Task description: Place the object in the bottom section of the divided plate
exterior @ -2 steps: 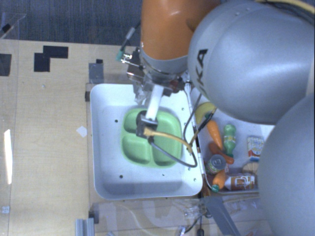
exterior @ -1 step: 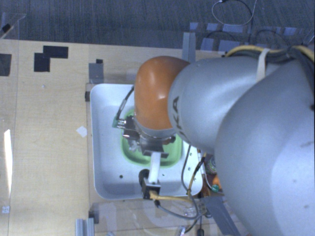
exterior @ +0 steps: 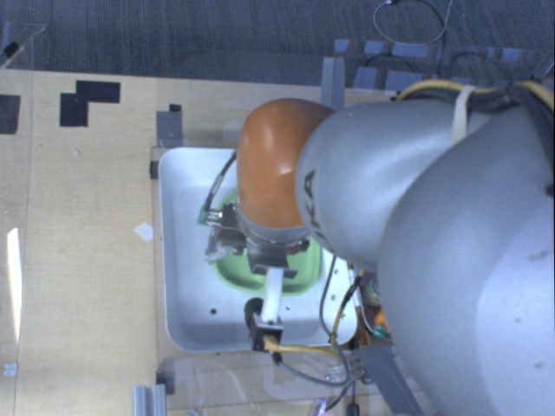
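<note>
Camera view: arm [exterior: 416,232] reaches in from the right and its orange wrist band [exterior: 269,163] sits straight over the left bin [exterior: 178,232]. Gripper [exterior: 260,254] points down onto the green divided plate [exterior: 224,271] — only the plate's left rim and a strip of its near edge peek out from under the wrist. Whether the gripper is open or closed: cannot tell, the wrist covers it. The object is hidden too, so I cannot tell if it is carried, already on the plate, or somewhere else. Plate lies in the middle of the bin, apart from the walls.

Key relation: gripper is directly above the plate, roughly over its centre. The bottom section should be the part toward the near edge of the view, just below where the gripper points. So my guess is a short shift toward that near rim, then a release. Risk — dropping across a divider. Bench [exterior: 78,232] to the left is bare wood.
</note>
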